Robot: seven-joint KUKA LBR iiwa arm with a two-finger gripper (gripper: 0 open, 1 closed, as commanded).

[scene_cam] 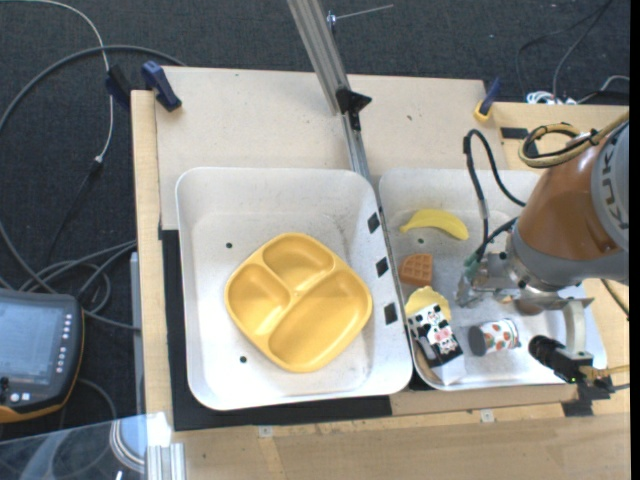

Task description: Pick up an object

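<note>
The right bin (395,193) holds several small things. A yellow banana (433,223) lies near its back. In front of the banana sits a small orange waffle-like piece (417,267). A black-and-white patterned box with a yellow top (432,326) rests at the front left. Beside it lies a small white cylinder with red marks (497,337). My gripper (472,282) hangs low over the middle of this bin, right of the waffle piece and just behind the white cylinder. I see nothing between its tips.
The left bin (200,218) holds a yellow divided plate (297,301). A slanted metal rail (325,48) runs down to the divide between the bins. Blue clamps sit at the bench's back corners, and cables trail on the dark floor to the left.
</note>
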